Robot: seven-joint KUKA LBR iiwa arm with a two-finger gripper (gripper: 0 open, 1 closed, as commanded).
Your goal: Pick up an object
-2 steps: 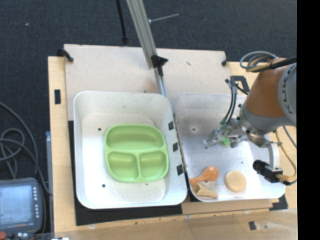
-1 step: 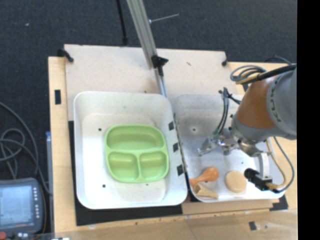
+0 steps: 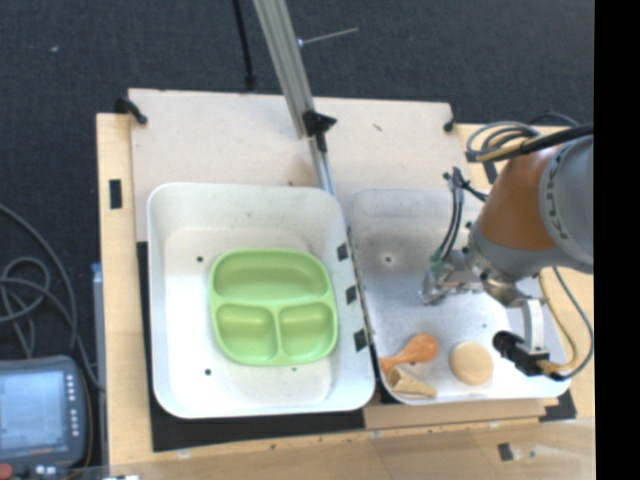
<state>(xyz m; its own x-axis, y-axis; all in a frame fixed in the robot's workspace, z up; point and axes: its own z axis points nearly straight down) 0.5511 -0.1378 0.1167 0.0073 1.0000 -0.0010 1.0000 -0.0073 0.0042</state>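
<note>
A round tan bun-like object (image 3: 471, 363) lies near the front of the right bin (image 3: 390, 228). Left of it sits an orange piece (image 3: 416, 349) with a pale cone-shaped piece (image 3: 410, 379) just in front. My gripper (image 3: 437, 285) hangs low over the middle of the right bin, behind these objects and apart from them. Nothing shows between its fingers. The grey arm with its orange band (image 3: 520, 208) comes in from the right.
The left bin (image 3: 175, 268) holds a green three-compartment tray (image 3: 273, 305). A slanted metal pole (image 3: 290, 63) rises behind the bins. Between the two bins runs a rim with black clips (image 3: 352, 293).
</note>
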